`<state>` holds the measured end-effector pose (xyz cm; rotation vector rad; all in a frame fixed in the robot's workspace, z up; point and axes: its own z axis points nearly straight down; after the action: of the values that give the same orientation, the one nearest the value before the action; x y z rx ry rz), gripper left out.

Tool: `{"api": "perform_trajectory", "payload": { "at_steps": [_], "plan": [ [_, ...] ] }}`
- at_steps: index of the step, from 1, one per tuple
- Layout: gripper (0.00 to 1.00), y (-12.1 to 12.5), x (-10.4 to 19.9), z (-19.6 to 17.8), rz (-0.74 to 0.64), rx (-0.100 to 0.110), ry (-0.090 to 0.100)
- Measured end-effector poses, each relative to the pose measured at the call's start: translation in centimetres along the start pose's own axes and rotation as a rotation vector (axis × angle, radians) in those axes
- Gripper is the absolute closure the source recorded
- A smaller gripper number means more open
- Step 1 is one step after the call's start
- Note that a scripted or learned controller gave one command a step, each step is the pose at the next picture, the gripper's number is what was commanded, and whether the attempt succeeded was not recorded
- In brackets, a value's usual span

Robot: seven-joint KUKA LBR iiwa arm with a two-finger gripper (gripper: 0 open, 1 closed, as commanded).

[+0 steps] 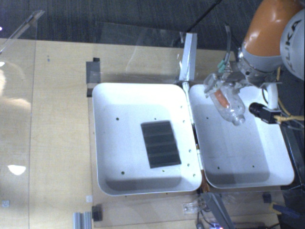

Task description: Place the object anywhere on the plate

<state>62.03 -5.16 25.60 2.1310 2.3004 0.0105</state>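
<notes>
A dark ribbed rectangular plate [161, 143] lies flat in the middle of the left bin [107, 128]. Over the upper left part of the right bin [248, 161], my gripper [220, 81] hangs below the orange-banded wrist. It is shut on the upper end of a clear, bottle-like object with an orange patch [226, 103]. The object slants down and to the right from the fingers. It is well to the right of the plate, across the wall between the bins.
A metal post [188, 56] stands at the back where the bins meet. A black cable fitting [259, 111] juts from the arm over the right bin. The wooden bench [47, 142] spreads out to the left.
</notes>
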Motion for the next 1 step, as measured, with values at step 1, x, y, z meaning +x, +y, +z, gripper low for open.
{"api": "perform_trajectory", "payload": {
  "at_steps": [1],
  "plan": [
    [1.00, 0.12, 0.05, -1.03, -0.002, -0.003, 0.000]
  ]
}}
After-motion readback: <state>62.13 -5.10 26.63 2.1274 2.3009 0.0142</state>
